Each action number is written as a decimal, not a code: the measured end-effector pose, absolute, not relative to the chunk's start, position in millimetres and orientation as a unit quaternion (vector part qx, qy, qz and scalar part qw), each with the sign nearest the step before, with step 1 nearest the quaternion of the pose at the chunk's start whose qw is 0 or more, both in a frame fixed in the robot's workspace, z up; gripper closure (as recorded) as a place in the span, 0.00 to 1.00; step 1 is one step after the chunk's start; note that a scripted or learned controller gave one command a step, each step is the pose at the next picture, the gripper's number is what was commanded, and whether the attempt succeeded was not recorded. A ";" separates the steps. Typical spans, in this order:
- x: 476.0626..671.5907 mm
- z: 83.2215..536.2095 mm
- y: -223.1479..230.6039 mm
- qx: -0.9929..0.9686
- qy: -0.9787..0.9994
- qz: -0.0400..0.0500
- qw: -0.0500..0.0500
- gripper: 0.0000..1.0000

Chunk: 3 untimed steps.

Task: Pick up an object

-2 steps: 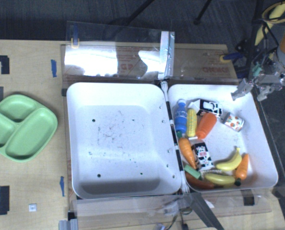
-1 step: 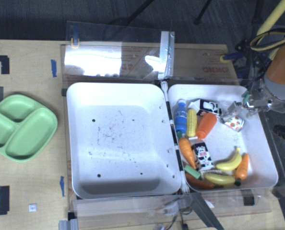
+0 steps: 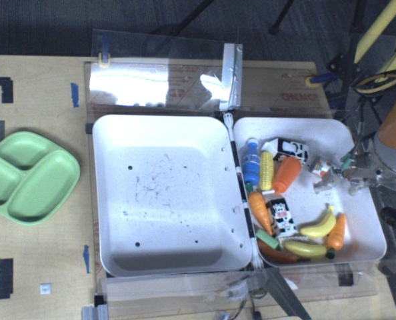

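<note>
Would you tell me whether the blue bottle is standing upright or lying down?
Lying down: the blue bottle rests lengthwise against the right bin's left wall, beside the corn cob.

— What sort of place do I work in?
— A robotics lab. My bench [image 3: 38,79] is plywood marked with black tape [image 3: 5,89] and blue tape [image 3: 74,95], bearing two white bins [image 3: 161,135], with clear shields [image 3: 158,79] behind.
— Anything else?
— Tripod legs [image 3: 205,5] and cables [image 3: 378,79] on dark carpet, and plastic toy food [image 3: 288,173] as test pieces.
</note>
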<state>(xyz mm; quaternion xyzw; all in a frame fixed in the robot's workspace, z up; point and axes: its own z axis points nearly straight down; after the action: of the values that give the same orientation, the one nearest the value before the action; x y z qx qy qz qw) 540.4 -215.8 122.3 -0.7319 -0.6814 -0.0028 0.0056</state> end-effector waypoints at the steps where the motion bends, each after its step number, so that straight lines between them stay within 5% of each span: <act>1: 492.3 88.2 -200.9 -0.752 -0.660 -0.008 0.001 0.00; 2: 491.1 94.6 -205.9 -0.754 -0.657 -0.005 -0.002 1.00; 3: 480.1 132.0 -172.8 -0.733 -0.680 0.000 0.000 1.00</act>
<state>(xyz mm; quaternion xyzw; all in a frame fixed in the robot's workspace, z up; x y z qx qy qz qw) 480.1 -172.8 132.0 -0.7333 -0.6799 0.0003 0.0001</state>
